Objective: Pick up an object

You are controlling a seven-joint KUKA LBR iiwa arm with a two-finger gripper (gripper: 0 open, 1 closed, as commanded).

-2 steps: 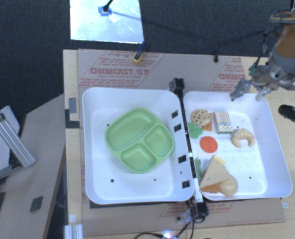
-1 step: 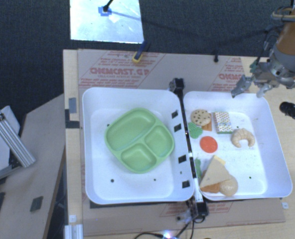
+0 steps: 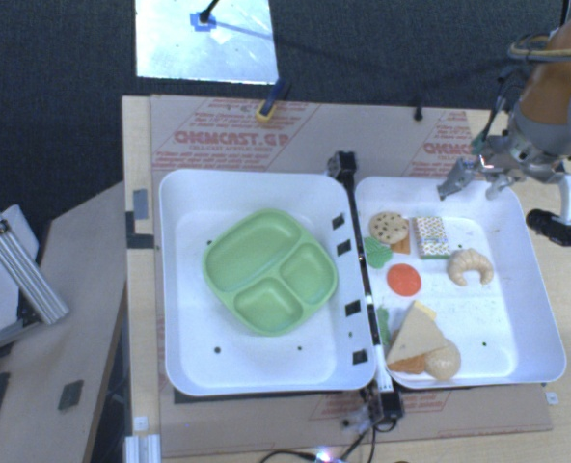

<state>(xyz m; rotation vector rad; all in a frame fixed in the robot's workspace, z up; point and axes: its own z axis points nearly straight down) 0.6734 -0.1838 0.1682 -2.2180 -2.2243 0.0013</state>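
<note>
Gripper [image 3: 475, 178] open above right bin's [image 3: 527, 258] far edge

A: I've got the gripper [image 3: 477, 176] up over the far edge of the right bin [image 3: 530, 287], fingers spread apart, nothing between them.

B: What's below it?

A: A chocolate-chip cookie [image 3: 389, 226], a sprinkled wafer square [image 3: 430, 236] just beside it, then a croissant [image 3: 471, 265]. Nearer me there's a red-orange disc [image 3: 404, 280], and a sandwich wedge [image 3: 416, 336] touching a pale bread roll [image 3: 444, 360]. Something green [image 3: 376, 253] sits against the divider.

B: And the left bin [image 3: 184, 278]?

A: I see one green three-compartment plate [image 3: 270, 272], lying flat.
</note>
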